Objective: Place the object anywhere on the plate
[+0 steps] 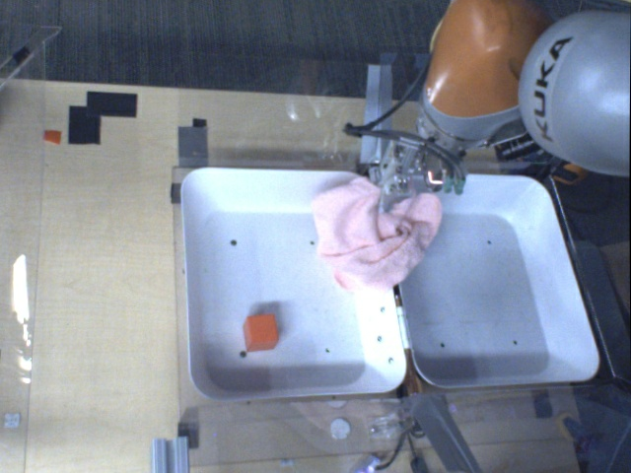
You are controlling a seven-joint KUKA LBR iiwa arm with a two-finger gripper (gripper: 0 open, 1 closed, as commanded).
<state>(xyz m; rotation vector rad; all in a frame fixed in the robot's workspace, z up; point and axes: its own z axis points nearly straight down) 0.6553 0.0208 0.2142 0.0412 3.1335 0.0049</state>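
Over the bins' shared wall: cloth (377,238), pink, hung bunched from the claw (399,187)
Claw: clamped on cloth's top
Left bin (212,264): orange block (261,332) seen near front
Right bin (513,294): white

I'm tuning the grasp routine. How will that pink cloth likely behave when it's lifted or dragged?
The pink cloth hangs bunched and folded below the end effector, so it is probably floppy and will sag rather than keep a shape. It drapes over the seam between the left bin and right bin, so dragging may snag it on a rim. It looks light and unlikely to roll.
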